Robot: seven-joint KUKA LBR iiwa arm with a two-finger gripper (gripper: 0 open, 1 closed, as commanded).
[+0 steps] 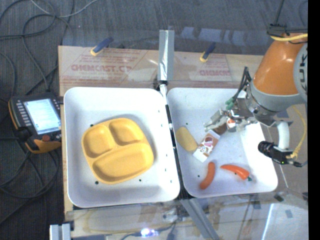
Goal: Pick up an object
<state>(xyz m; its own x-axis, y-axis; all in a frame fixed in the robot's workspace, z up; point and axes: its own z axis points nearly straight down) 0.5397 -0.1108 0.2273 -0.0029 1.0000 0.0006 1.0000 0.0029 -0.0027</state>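
- Two-finger gripper (216, 122) on grey arm with orange band (277, 69): reaching in from the right, low over the right-hand shallow white bin (260, 176); tips close above the small brown-and-white carton (207, 146). Opening width: cannot tell, metalwork too small and cluttered to read. Nothing seen held.
- Likely pick target, judged from tip position: the small brown-and-white carton, lying flat and slanted near the middle of the right bin, just beside the pale tan oval potato-shaped piece (186, 139).
- Risk: carton lying flat, little edge to grip; a shallow descent could close on air or slide off the top face.
- Risk: potato-shaped piece so near on the left that a finger could land on it and nudge both items instead of straddling one.
- Risk: carton pushed along the smooth bin floor toward the centre wall if struck off-centre.
- Right bin, further contents: orange-red sausage-shaped piece (207, 176), lower middle; orange-red chilli-shaped piece with green tip (236, 171), lower right, apart from the sausage piece.
- Left-hand shallow white bin (75, 104): one yellow three-compartment plastic tray (117, 149), set at a tilt near the centre; compartments hold nothing visible.
- Off the bench, left: handheld control pendant with lit screen (36, 116).
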